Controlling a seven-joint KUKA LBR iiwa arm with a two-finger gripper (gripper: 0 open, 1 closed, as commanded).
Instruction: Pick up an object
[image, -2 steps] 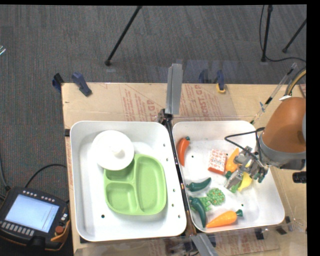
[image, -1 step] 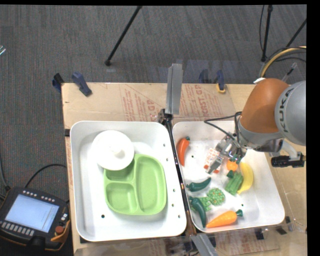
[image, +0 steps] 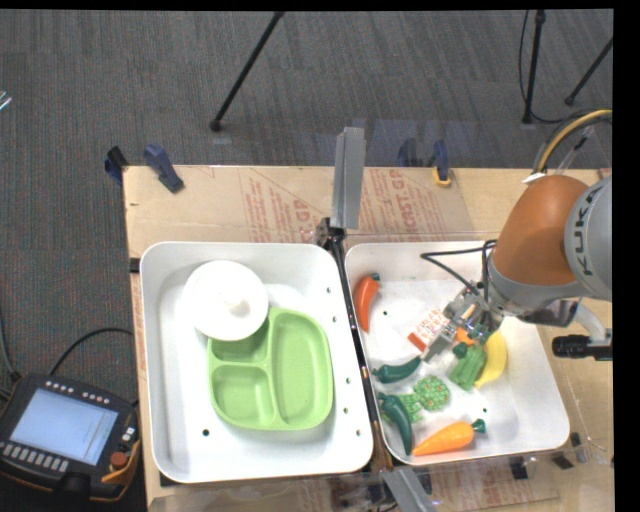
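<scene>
Nearest the camera, a smooth plastic toy carrot (image: 445, 437) lies by the right bin's (image: 545, 425) front edge. It looks light, stiff and slippery, best pinched across its thick middle. Above the bin's centre the gripper (image: 462, 328) hangs over a green block (image: 466, 367) and banana (image: 491, 360).

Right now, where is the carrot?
The carrot lies in the right bin, near its front edge, pointing left. The dark green pepper sits just to its left and the yellow banana is farther back.
</scene>
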